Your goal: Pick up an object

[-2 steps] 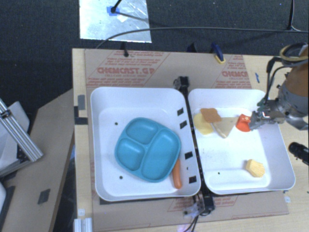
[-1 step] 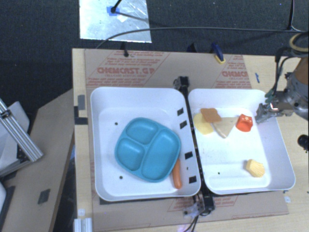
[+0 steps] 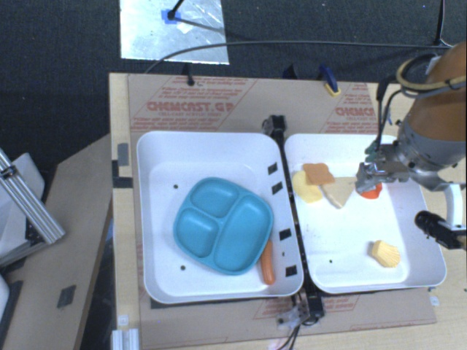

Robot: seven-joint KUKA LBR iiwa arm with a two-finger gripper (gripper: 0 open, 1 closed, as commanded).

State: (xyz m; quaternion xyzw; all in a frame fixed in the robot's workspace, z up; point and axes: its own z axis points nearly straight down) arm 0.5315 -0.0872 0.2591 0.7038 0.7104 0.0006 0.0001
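Target object: a small red-orange rounded piece [image 3: 373, 191], lying on the floor of the right-hand shallow white bin [image 3: 350, 275], toward its far right part; it is half hidden under the gripper, so its full shape cannot be told.
Gripper: the grey two-finger gripper [image 3: 367, 178] hangs directly over that red piece, low in the bin; whether its fingers are spread or pressed together cannot be told from this slant, and nothing is seen held between them.
Step in hand: judged as the descent or close onto the red piece, with no lift begun yet.
Next move: it calls for a firm close on the red piece, then a straight rise; a grasp should be confirmed before lifting.
Close neighbours: a pale tan wedge-shaped piece [image 3: 339, 193] lies just beside the gripper on its left, touching an orange flat square piece [image 3: 318, 173] and a pale yellow round piece [image 3: 306, 187]; a sideways slip could nudge the wedge.
Further off: a yellow ridged lump [image 3: 385, 253] sits well apart, near the front.
Left bin: the left-hand shallow white bin [image 3: 164, 283] holds a blue divided plastic plate [image 3: 223, 225] and an orange carrot-shaped stick [image 3: 268, 262] beside it.
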